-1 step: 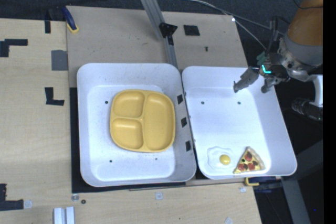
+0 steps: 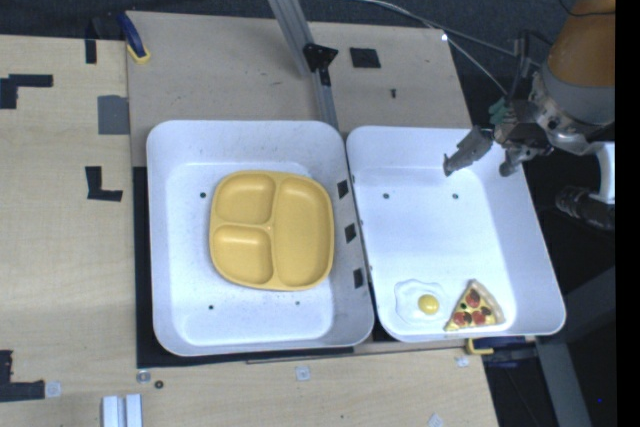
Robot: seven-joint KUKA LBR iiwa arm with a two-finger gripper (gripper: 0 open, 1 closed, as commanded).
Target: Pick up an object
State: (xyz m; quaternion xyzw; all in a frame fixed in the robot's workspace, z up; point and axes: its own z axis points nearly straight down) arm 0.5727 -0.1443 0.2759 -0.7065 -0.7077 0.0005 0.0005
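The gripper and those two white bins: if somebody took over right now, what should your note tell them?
Gripper: fingers spread open, holding nothing, at the far right edge of the right bin.
Things: toy fried egg and toy pizza slice lie side by side in that bin's near corner. A yellow divided plate sits in the left bin.
Done: nothing picked up yet.
Left: reach one object, close on it, lift.

A single fixed camera above the bench (image 2: 60,215) looks down at a slant, set back from the gripper (image 2: 487,155), framing both bins to the gripper's left.
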